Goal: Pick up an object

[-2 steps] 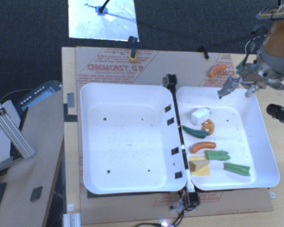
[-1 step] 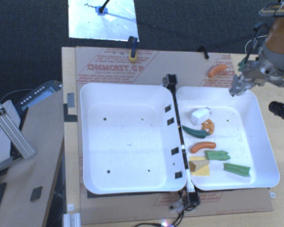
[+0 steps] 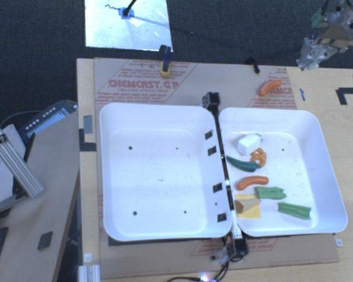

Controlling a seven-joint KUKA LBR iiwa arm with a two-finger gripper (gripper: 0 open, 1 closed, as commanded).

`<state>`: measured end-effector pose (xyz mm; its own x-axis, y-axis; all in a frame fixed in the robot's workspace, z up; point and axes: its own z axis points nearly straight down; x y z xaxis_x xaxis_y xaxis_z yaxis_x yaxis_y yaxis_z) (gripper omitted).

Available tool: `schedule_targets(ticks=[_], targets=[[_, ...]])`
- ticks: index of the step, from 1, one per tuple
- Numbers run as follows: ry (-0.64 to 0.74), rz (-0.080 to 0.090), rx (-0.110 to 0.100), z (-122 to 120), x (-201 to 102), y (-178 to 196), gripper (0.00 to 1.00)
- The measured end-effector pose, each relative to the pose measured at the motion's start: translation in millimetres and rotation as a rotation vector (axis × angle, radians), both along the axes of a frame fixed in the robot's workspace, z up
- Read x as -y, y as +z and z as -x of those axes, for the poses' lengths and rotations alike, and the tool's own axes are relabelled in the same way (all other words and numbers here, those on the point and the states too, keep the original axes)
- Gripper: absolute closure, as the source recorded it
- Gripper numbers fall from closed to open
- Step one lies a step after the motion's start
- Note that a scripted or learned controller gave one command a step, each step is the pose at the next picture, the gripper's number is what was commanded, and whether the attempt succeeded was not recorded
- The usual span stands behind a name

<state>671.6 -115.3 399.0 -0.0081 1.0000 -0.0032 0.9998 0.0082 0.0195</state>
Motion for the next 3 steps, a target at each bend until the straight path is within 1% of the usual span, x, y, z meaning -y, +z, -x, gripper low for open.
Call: schedule_targets(ticks=[1,2,3], targets=[[-0.01,-0.001,-0.015,3,55,5,1.0],[-0.005,0.0,-0.01,3,62,73,1.0],[0.001,-0.008,-0.03,4,-2,-83,1.0]])
